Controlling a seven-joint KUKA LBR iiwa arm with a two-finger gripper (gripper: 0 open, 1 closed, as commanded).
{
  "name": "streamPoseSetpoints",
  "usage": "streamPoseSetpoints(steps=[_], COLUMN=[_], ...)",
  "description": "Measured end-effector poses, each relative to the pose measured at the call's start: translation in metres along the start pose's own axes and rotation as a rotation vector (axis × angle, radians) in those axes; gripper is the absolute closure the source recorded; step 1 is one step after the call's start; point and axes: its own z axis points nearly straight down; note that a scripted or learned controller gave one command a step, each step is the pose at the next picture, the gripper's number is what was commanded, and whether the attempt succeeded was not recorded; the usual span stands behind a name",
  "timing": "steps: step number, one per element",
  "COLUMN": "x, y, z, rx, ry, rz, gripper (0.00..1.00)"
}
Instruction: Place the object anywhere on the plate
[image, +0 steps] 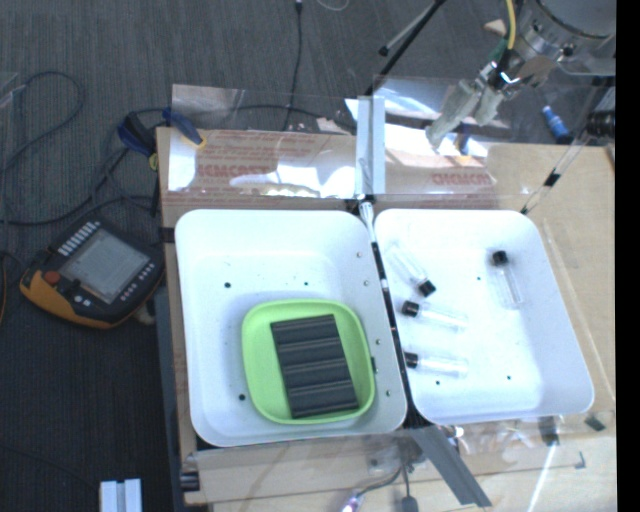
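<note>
We count four vials in the right bin (560, 385): clear tubes with black caps. One (411, 270) lies near the bin's left wall, tilted; a second (432, 314) sits just below it; a third (435, 364) lies lower still; a fourth (506, 278) rests apart toward the right side. None touches another, as far as we can tell.

The plate (258, 400) is green, in the left bin (200, 300), toward its front. A dark ribbed block (314, 366) covers most of its middle, leaving a bare rim all round.

The gripper (452, 118) hangs above the back of the bench, well apart from the vials and over neither bin. It is blurred; we cannot tell its state, and we see nothing held in it.

Our judgement: no pick is made yet.

Risks from here:
- Vials are thin, round and clear. They may roll or slip out of a pinch.
- The two left vials lie near each other; a descent between them could knock one aside.
- The vial by the wall leaves little room on that side.
- On release, a vial could roll off the block, or off the rim into the bin.
</note>
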Motion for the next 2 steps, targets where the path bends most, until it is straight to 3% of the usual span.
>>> streamPoseSetpoints(steps=[1, 2], x=[0.013, -0.003], y=[0.006, -0.001], z=[0.0, 0.0], rx=[0.001, 0.001], ry=[-0.001, 0.0], rz=[0.01, 0.126], gripper=[0.0, 0.0])
